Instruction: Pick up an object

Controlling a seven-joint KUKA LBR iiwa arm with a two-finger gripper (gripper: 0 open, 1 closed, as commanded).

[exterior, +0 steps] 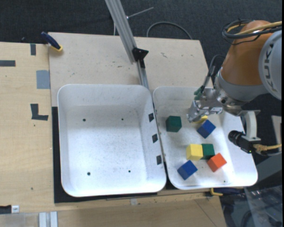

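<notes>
near the front lip of the right bin sits a blue cube, turned so a corner points toward the front wall. just behind it, a yellow cube and a dark green cube touch side by side, edges roughly square to the bin. an orange cube lies just right of the pair, rotated about a diagonal, touching or nearly touching the green one (cannot tell which). none of these has a long axis; all are cubes resting flat.

further back, a second blue cube sits tilted in plan, corners toward the bin's walls. a small yellow piece shows just behind it, partly hidden under the gripper. a second green cube stands alone to the left, near the divider wall, well apart from the front cluster.

gripper hangs low over the back half of the right bin, just beside the blue cube and over the yellow piece. fingers: how far open they are cannot be told, and nothing is visibly held between them. grey wrist and orange band reach in from the right.

open room: the middle of the right bin between the lone green cube and the front cluster is bare. left bin holds nothing but specks. a metal bar crosses the bench above the bins' shared edge. a blue-and-yellow clamp sits at the bench's far left corner.
</notes>
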